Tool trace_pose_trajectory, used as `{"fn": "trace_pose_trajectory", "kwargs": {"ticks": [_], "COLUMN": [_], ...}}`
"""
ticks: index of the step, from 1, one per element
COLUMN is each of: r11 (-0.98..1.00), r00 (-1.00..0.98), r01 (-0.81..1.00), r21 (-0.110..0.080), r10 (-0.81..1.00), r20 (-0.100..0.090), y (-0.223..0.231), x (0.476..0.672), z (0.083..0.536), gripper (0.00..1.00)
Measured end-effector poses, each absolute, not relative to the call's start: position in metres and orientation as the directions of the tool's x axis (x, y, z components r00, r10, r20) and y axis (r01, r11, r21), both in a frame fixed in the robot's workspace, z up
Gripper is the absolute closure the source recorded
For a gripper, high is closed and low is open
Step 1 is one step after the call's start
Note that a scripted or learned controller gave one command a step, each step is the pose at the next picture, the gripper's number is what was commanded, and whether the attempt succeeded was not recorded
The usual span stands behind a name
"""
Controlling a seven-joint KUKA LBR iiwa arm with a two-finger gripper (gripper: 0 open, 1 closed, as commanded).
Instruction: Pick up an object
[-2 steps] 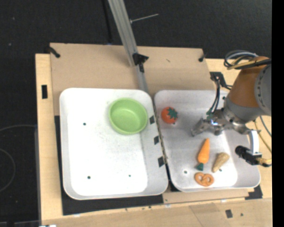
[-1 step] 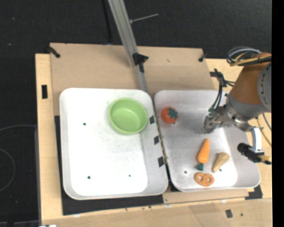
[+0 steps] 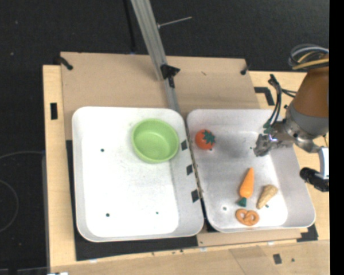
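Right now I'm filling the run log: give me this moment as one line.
gripper: over right bin, nothing seen held | right bin: tomato, carrot, pretzel | left bin: green bowl

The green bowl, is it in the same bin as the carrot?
No, the green bowl sits in the left bin, while the carrot lies in the right bin.

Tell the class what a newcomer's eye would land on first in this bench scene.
The bright green bowl stands out, alone near the top right of the left bin. In the right bin, colour draws the eye: a toy tomato at the upper left, and a toy carrot, pretzel and beige piece clustered low. The claw is over that bin's upper right.
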State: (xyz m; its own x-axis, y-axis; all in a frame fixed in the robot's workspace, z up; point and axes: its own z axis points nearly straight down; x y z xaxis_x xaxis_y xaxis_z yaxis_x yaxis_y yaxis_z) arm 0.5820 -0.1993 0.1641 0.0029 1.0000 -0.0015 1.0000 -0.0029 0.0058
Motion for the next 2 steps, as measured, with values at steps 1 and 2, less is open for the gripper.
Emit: {"fn": "trace_pose_trajectory", "kwargs": {"ticks": [1, 2], "r11": [0.004, 0.005], "r00": [-0.004, -0.005], "r01": [1.0, 1.0], "r21": [0.008, 0.004], "r10": [1.0, 1.0], "r20": [-0.002, -0.001], "y": [-0.192, -0.193], "x": [0.59, 0.591], "z": [0.22, 0.235], "gripper": [1.0, 1.0]}}
